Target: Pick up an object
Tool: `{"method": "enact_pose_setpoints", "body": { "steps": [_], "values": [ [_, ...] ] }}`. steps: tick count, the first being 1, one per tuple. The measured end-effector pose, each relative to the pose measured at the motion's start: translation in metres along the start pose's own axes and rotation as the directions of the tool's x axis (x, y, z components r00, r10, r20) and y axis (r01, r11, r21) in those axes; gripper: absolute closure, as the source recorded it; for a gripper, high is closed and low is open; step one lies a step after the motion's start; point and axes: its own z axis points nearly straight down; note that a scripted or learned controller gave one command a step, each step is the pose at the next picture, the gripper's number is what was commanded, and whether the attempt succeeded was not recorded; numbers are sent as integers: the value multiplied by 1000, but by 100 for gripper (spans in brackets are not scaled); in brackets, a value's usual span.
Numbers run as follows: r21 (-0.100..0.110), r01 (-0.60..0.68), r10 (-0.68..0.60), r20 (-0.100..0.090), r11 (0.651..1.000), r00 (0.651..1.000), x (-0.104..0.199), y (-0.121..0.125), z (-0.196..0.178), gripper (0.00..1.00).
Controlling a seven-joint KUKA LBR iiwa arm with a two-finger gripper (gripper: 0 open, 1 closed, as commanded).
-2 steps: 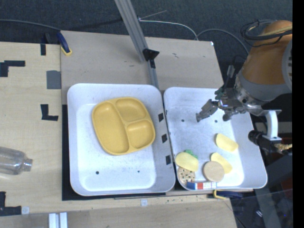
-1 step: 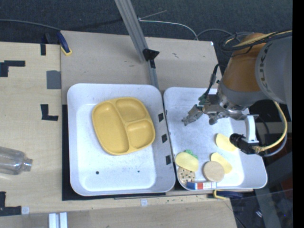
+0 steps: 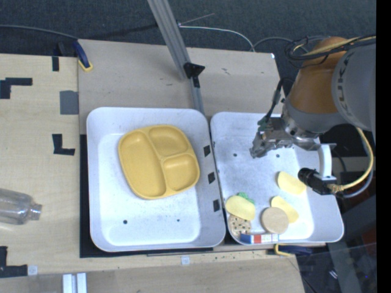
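My gripper [image 3: 261,146] hangs over the upper middle of the right bin [image 3: 244,176], above bare white floor. Its dark fingers point down and to the left, and nothing shows between them. Small objects lie along the bin's near side: a yellow piece [image 3: 291,182] to the right, a yellow lump [image 3: 241,207] with a bit of green behind it, a tan round disc [image 3: 275,220], another yellow piece [image 3: 286,208] and a speckled item [image 3: 241,226] at the front edge. All of these lie apart from the gripper.
The left bin [image 3: 104,163] holds a yellow divided plate [image 3: 159,160]. A metal pole [image 3: 168,26] slants in from the top. A clear plastic bottle [image 3: 18,206] lies on the bench at the far left. Cables [image 3: 360,170] loop beside the arm on the right.
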Motion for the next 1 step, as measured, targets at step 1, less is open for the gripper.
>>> {"method": "enact_pose_setpoints", "body": {
  "steps": [1],
  "values": [
    [4,-3,3,0,1000,1000,19,-55,10,100]
  ]
}}
